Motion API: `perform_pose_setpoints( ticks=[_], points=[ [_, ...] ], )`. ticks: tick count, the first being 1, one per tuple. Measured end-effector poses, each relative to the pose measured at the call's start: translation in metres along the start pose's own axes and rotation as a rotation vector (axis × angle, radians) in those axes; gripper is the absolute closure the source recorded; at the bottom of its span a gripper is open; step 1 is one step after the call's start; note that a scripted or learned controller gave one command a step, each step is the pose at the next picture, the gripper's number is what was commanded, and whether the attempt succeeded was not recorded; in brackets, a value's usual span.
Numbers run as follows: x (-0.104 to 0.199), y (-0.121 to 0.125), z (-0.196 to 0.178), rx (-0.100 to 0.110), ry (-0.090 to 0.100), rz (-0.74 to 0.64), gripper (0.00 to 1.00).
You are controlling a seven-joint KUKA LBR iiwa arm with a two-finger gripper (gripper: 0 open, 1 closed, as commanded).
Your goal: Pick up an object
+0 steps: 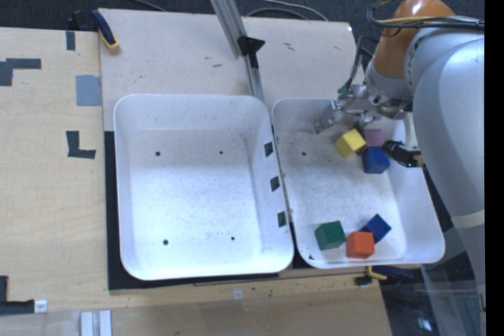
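Several small blocks lie in the right bin point(315, 185). A yellow block point(350, 142), a pale purple block point(373, 137) and a blue block point(376, 160) cluster near its far right side. By the near edge sit a green block point(330, 234), an orange block point(361, 244) and a second blue block point(379, 227). My gripper point(345, 119) hangs low at the far end of the right bin, just above and behind the yellow block. I see nothing held in it.
The left bin point(126, 169) stands beside the right one, with a shared wall between them. A slanted metal pole point(224, 4) rises behind the bins. The grey arm point(449, 106) covers the right bin's right side.
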State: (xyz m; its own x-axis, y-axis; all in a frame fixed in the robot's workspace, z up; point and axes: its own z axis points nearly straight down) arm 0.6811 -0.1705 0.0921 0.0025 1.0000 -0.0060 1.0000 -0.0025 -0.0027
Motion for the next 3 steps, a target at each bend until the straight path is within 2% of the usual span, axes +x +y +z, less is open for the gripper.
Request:
perform_pose_setpoints(
  ticks=[1, 2, 3],
  points=[
    [0.016, -0.052, 0.000, 0.001, 0.005, -0.002, 0.00],
    [0.016, -0.051, -0.009, 0.001, 0.004, -0.005, 1.00],
    [0.112, -0.005, -0.106, -0.012, 0.009, -0.013, 1.00]
  ],
)
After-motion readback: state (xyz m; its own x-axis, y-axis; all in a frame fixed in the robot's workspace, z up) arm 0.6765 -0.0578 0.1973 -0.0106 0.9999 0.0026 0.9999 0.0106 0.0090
